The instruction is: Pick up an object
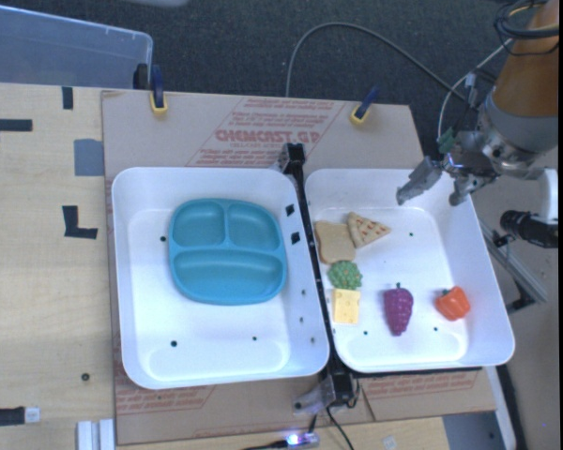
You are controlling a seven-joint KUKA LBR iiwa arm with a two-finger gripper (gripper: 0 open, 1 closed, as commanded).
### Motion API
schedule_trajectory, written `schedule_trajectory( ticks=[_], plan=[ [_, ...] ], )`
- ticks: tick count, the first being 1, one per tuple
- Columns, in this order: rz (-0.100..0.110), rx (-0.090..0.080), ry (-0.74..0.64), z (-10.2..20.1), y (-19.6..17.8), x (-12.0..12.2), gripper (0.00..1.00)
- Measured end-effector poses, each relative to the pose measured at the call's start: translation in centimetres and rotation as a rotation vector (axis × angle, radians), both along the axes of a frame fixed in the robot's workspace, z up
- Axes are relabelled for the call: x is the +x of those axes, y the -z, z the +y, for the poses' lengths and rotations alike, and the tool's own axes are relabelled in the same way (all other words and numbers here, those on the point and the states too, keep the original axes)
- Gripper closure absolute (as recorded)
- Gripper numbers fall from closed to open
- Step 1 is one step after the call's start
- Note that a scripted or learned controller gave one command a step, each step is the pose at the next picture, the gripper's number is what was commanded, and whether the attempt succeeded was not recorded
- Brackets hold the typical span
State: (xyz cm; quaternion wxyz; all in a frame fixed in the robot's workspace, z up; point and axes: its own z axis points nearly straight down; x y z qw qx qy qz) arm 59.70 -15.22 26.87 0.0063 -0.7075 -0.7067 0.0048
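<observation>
Left bin (131,345): holds one blue divided plate (228,251) with three compartments, lying flat, a little toward 12 o'clock of the bin's middle. A few small dark specks dot the bin floor around it.

Right bin (483,331): holds six toy food pieces. Toast slice (334,242) lies near the shared wall at 9 o'clock of the bin. Pizza wedge (366,229) is just beside the toast at its 2 o'clock, edges touching or nearly so; cannot tell which. Broccoli floret (345,275) sits at 6 o'clock of the toast, and the yellow cheese block (346,306) is directly at 6 o'clock of the broccoli, touching it. Purple grape bunch (398,309) lies at 3 o'clock of the cheese, apart from it. Orange-red pepper (453,304) is at 3 o'clock of the grapes, near the bin's right wall.

Gripper (438,187): above the 1 o'clock corner of the right bin, fingers spread apart, nothing between them. It is well apart from all six pieces; the pizza wedge is nearest.

Arm's upper part is cut off by the frame at 2 o'clock. Fingertip detail is blurred.
</observation>
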Motion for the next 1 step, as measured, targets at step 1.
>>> schedule_trajectory(
  ticks=[1],
  plan=[
    [-0.010,-0.002,-0.003,0.04,-0.56,0.18,0.00]
  ],
)
